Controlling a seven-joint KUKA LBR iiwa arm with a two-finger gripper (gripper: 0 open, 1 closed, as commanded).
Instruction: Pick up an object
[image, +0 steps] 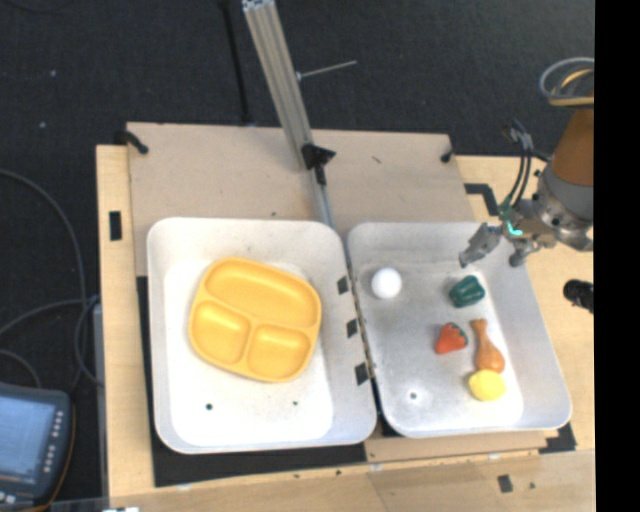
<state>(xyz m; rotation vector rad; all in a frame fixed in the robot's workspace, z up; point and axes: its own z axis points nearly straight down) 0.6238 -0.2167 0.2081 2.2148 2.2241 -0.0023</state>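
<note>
The right bin (420, 400) holds a white ball (386, 283), a dark green block (466, 292), a red pepper-like piece (450, 339), an orange-brown drumstick shape (486, 346) and a yellow lemon-like piece (487, 385). My gripper (495, 246) hangs over the bin's far right corner, just above and right of the green block. Its two fingers stand apart, and I see nothing between them.
The left bin (180, 410) carries a yellow divided plate (255, 319). A slanted aluminium post (285, 90) rises behind the bins, with its foot near where the bins meet. Clips sit along the seam between the bins (352, 325).
</note>
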